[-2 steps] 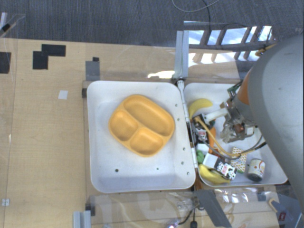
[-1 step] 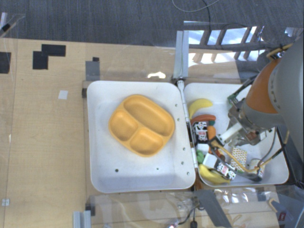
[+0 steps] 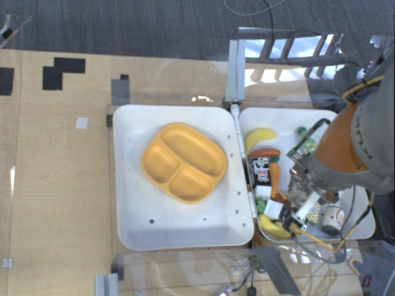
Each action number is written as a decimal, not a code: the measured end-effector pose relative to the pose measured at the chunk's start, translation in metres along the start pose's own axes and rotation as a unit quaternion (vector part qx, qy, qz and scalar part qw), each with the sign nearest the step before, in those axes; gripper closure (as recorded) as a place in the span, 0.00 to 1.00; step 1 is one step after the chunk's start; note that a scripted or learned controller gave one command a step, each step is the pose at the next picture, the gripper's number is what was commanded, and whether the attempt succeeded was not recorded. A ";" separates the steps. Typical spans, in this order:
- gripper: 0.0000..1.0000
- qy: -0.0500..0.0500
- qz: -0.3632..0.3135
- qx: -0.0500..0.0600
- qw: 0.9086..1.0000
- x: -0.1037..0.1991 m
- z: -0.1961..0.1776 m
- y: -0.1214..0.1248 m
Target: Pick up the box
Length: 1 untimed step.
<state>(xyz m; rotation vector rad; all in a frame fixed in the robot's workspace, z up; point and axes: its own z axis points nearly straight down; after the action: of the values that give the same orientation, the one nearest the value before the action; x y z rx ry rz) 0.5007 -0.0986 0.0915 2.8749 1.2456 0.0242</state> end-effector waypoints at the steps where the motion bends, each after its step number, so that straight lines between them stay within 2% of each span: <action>1: 1.00 -0.003 -0.012 0.000 1.000 0.008 0.000 -0.001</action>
<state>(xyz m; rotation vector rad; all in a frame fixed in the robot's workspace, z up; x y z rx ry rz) 0.5056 -0.0918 0.0915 2.8582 1.2789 0.0159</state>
